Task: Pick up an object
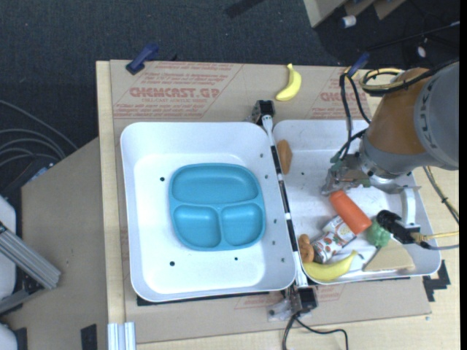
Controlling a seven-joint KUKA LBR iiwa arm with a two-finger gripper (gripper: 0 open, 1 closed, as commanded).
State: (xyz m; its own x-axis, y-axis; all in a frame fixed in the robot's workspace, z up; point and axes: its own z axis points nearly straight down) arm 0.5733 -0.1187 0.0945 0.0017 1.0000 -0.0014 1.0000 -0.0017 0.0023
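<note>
Jaws too blurred to tell whether spread or pressed together, the gripper (341, 178) hung low in the right bin (310, 133), just above the upper end of a toy carrot (349, 209), with nothing visibly held. The carrot lay slanted in the middle of that bin, near a printed packet (335, 239), a yellow banana (328, 270) at the front wall and a brown piece (284, 155) by the left wall. A blue divided plate (217, 204) sat in the left bin (139, 195); a second banana (290, 84) lay on the bench (182, 93) behind
</note>
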